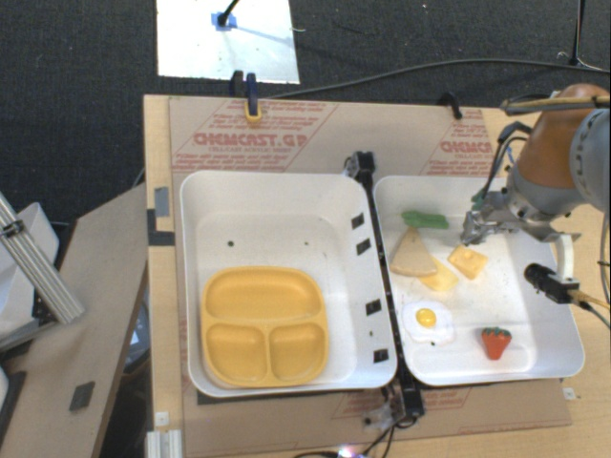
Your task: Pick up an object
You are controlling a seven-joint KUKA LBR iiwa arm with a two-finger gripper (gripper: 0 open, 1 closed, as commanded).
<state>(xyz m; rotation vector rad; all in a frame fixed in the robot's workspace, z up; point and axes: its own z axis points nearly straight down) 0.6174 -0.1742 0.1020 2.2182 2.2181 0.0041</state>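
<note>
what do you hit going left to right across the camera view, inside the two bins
yellow divided tray → fried egg → yellow cheese square → strawberry. The tan wedge, green piece and small yellow piece overlap the egg's span, so they are left out.

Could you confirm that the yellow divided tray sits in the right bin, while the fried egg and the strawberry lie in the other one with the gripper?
Not quite: the camera view shows the yellow divided tray in the left bin. The fried egg and strawberry do lie in the other, right bin, where the gripper is.
</note>
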